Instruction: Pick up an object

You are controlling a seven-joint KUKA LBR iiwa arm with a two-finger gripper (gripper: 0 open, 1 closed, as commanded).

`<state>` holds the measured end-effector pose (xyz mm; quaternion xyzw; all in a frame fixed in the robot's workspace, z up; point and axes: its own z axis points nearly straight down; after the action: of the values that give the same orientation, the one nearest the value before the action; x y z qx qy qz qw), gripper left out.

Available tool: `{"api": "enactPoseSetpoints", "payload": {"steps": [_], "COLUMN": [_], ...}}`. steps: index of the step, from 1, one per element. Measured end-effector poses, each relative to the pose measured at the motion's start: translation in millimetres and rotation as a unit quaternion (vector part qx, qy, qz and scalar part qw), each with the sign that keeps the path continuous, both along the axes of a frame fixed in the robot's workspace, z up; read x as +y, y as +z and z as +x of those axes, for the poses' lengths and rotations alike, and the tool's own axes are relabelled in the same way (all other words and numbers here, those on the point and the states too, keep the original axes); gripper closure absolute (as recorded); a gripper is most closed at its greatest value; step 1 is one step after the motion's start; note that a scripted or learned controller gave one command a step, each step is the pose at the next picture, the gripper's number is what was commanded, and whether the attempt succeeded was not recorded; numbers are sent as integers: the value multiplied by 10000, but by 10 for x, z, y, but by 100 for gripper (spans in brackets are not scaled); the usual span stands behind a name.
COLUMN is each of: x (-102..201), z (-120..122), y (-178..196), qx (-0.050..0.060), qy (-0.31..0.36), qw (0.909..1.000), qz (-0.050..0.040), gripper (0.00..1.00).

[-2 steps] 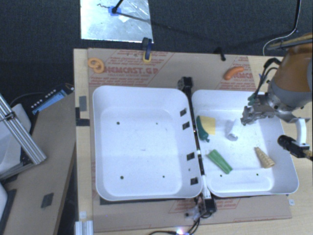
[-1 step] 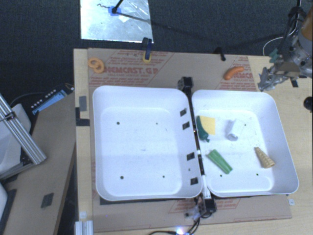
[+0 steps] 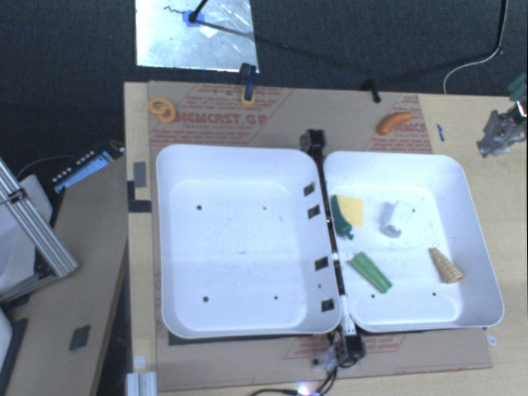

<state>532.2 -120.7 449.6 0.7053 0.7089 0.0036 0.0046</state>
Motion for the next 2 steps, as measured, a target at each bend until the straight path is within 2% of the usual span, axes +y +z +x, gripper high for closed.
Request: {"api": "enactPoseSetpoints", "payload": {"steps": [1,2], "x": [82,289], "z": [-443,-455], "y": [348,791], "qx": [22,30], "qy": [4,0], "qw": [10000,10000], "qz": [4,2], "gripper": [100,100]}}
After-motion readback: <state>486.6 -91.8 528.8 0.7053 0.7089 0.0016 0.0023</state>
